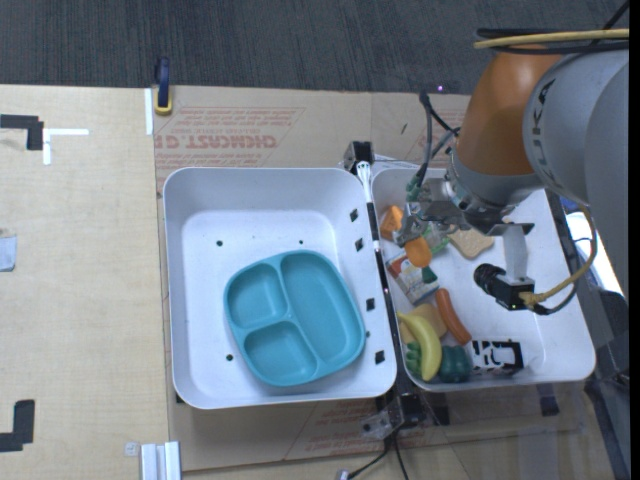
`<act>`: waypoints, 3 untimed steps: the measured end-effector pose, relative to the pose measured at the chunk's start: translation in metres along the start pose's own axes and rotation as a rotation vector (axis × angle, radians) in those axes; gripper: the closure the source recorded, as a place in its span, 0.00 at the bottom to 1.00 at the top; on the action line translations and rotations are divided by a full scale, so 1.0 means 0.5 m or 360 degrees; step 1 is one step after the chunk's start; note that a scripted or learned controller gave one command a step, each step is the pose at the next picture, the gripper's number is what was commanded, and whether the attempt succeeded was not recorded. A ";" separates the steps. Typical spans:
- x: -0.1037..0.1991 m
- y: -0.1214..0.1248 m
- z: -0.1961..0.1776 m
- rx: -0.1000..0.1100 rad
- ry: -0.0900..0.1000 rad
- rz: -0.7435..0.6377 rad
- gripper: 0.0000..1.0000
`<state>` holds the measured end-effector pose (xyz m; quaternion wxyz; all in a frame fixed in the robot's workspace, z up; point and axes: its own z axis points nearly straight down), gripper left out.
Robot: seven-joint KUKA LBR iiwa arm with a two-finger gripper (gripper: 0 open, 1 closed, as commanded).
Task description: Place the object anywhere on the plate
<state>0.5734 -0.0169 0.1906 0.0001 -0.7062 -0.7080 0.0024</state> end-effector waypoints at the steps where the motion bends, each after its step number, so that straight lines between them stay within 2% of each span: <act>1: 0.099 -0.087 -0.043 0.0004 0.0003 0.0198 1.00; 2: 0.214 -0.150 0.001 0.0003 0.0002 0.0124 1.00; 3: 0.213 -0.150 0.000 0.0002 0.0002 0.0126 0.00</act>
